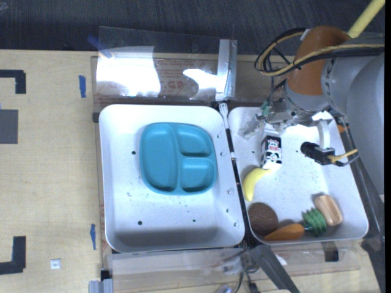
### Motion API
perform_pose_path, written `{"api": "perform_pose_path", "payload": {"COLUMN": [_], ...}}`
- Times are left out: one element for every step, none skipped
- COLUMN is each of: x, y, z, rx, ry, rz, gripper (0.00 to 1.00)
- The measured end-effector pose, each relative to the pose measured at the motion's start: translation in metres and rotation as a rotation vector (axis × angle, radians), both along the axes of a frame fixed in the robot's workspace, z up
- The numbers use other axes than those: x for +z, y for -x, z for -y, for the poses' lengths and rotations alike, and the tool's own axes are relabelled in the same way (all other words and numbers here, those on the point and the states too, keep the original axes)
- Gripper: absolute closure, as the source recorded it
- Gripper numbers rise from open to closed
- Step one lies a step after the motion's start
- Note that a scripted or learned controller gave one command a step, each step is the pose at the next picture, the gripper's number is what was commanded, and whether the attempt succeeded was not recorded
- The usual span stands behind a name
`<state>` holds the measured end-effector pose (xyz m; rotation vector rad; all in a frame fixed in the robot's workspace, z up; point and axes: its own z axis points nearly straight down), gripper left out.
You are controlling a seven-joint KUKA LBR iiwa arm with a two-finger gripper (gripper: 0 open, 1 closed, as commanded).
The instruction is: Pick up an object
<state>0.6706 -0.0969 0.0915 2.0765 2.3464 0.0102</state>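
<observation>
Right bin (357, 188) near edge: carrot (297, 228), brown ball (263, 217), bread roll (328, 209); banana (255, 180) midway; black-white carton (272, 151) beyond, just below hand (273, 122); hand grip state cannot tell; blue divided plate (178, 157) in left bin (116, 182)

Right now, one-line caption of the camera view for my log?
Arm's gripper over the right bin near a small black-and-white carton, banana below; blue divided plate in left bin.
</observation>
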Motion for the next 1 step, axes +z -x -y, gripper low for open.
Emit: {"api": "perform_pose_path", "payload": {"x": [0.0074], "y": [0.0009], "z": [-0.0005], "rx": [0.0], "ry": [0.0], "rz": [-0.002], "gripper": [1.0]}}
